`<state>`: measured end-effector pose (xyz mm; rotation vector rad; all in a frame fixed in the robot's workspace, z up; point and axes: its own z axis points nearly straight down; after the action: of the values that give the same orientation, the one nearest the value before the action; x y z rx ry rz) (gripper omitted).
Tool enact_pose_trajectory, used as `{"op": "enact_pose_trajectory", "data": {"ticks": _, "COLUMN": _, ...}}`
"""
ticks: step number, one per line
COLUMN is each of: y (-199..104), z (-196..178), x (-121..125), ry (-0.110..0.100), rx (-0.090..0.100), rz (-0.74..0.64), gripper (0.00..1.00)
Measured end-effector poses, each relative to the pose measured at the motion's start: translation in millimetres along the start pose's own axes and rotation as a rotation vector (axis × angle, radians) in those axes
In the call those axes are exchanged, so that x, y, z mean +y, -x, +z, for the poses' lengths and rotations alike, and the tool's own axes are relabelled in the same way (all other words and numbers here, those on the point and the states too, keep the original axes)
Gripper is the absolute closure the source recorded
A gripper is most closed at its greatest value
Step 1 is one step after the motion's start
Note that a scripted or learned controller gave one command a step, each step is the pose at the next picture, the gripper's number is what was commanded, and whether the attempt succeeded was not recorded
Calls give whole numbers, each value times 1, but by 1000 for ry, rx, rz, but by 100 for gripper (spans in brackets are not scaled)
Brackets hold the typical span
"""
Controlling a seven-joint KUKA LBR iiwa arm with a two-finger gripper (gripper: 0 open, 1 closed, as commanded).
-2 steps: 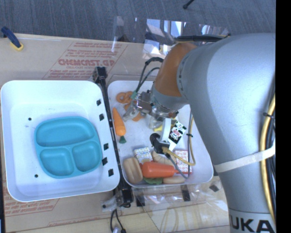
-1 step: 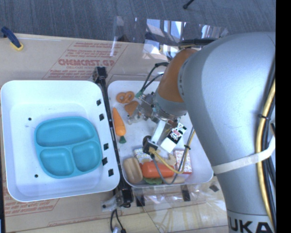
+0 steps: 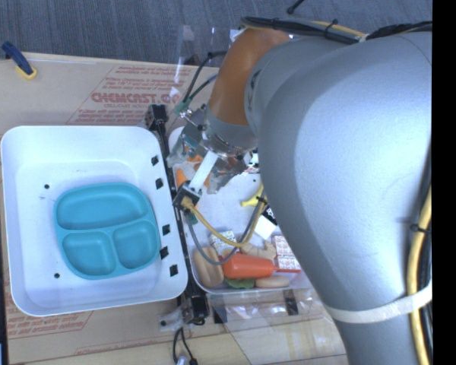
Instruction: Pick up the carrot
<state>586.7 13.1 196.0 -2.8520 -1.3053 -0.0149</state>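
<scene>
Orange carrot (image 3: 248, 265) lies at near end of right bin (image 3: 200, 274), gripper (image 3: 205, 172) farther back, jaw state unclear. Looks light, stiff, smooth; grip across thick middle.

Orange carrot (image 3: 248, 265); turquoise tray (image 3: 105, 229)

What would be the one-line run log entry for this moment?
arm: over right bin | claw: low at its far end | carrot: lying at near end, apart from claw | blue tray: in left bin
</scene>
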Motion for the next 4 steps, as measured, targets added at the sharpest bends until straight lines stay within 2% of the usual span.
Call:
{"op": "enact_pose_trajectory", "data": {"ticks": 1, "y": 48, "z": 4, "x": 50, "ry": -1, "rx": -14, "rz": 131, "gripper": 0}}
{"op": "enact_pose_trajectory", "data": {"ticks": 2, "y": 82, "z": 96, "x": 64, "ry": -8, "rx": -19, "rz": 320, "gripper": 0}}
{"op": "enact_pose_trajectory", "data": {"ticks": 3, "y": 36, "z": 0, "x": 111, "ry": 4, "rx": -6, "rz": 455, "gripper": 0}}
{"op": "enact_pose_trajectory", "data": {"ticks": 4, "y": 16, "z": 5, "x": 40, "ry": -6, "rx": -12, "rz": 450, "gripper": 0}}
